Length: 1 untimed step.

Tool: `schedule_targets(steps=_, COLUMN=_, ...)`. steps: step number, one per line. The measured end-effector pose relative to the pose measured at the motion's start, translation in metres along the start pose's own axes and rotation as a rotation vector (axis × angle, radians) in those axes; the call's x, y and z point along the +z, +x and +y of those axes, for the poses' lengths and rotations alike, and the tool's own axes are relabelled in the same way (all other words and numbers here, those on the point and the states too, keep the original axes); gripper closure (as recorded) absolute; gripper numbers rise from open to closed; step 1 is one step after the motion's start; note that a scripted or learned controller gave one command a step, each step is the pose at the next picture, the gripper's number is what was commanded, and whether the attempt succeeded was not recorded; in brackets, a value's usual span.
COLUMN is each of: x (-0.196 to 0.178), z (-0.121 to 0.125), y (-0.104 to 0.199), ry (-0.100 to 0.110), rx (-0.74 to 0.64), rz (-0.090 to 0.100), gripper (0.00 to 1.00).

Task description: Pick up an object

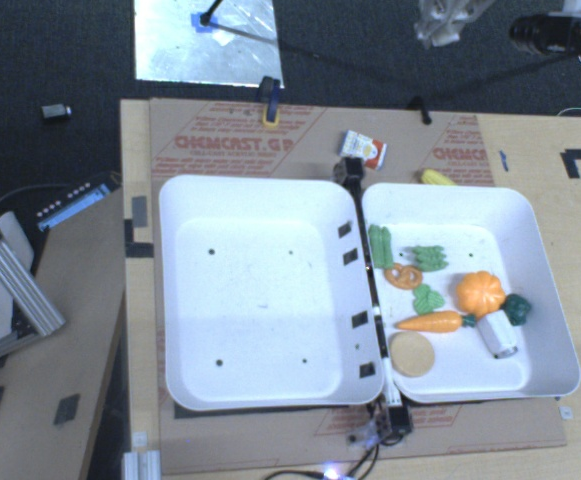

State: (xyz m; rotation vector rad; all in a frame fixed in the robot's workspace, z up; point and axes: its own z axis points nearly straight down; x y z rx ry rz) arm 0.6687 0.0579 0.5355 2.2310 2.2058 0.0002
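Note:
The right bin (545, 268) holds several toy foods: an orange pumpkin (479, 292), a carrot (432, 321), a tan round cracker (411, 354), a pretzel (403, 276), a green pod (380, 245), a bunch of green beans (428, 258), a small green leaf (428, 298), a dark green broccoli piece (517, 309) and a white cylinder (497, 335). My gripper (444, 16) hangs high at the top of the view, beyond the bench's far edge and well away from both bins. Nothing is seen in it.
The left bin (175, 268) lies beside the right one, joined by a black hinge strip (368, 288). On the cardboard behind the bins lie a yellow banana (435, 178), a small red-and-white carton (363, 149) and a yellow-blue clamp (269, 103). A metal sheet (205, 28) lies on the floor.

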Motion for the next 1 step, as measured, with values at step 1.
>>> schedule_targets(steps=1, x=0.0961, z=-0.0003, y=-0.1006, ry=0.011, rx=-0.002, rz=0.000, gripper=1.00)
